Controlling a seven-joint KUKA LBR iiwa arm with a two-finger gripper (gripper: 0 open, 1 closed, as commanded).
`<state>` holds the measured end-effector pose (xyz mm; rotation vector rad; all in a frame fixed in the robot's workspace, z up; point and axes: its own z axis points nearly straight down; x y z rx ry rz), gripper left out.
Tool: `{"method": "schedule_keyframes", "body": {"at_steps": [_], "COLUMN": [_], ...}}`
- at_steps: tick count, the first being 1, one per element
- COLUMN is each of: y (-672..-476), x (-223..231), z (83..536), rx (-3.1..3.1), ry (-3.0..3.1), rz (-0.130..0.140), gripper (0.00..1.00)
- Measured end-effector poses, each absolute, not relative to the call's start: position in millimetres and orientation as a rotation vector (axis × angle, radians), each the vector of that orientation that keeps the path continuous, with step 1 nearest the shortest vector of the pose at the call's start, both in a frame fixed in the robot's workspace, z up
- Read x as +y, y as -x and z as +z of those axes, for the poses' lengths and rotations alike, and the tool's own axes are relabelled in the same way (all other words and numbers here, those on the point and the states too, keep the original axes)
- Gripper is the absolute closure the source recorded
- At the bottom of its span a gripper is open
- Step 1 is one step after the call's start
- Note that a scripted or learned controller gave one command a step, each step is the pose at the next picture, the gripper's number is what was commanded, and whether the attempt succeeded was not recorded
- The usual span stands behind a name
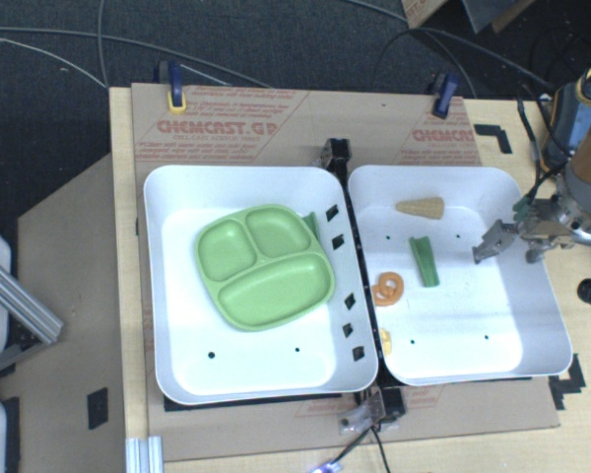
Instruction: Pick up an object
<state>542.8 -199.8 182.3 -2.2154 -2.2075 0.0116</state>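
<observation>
In the right bin [532, 348] lie a tan cone-shaped piece [420, 207] near the back, a green stick [424, 261] in the middle and an orange ring [388, 288] by the left wall. My gripper [513, 244] hovers over the bin's right side, to the right of the green stick and apart from it. Its fingers [488, 245] are spread open and hold nothing.
The left bin [177, 363] holds a green divided plate [266, 266], with a small green piece [308, 227] at its back right edge. A small yellow item [385, 341] lies at the right bin's front left wall. Clamps and cables sit at the bench's back edge.
</observation>
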Motion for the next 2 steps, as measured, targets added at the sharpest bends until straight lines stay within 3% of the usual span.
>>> {"method": "schedule_keyframes", "body": {"at_steps": [1, 2], "y": [-546.3, -550.1], "x": [-199, -194], "z": [190, 128], "rx": [-2.221, -2.217], "ry": [2.220, 2.216], "rz": [0.000, 0.003], "gripper": [0.00, 0.00]}}
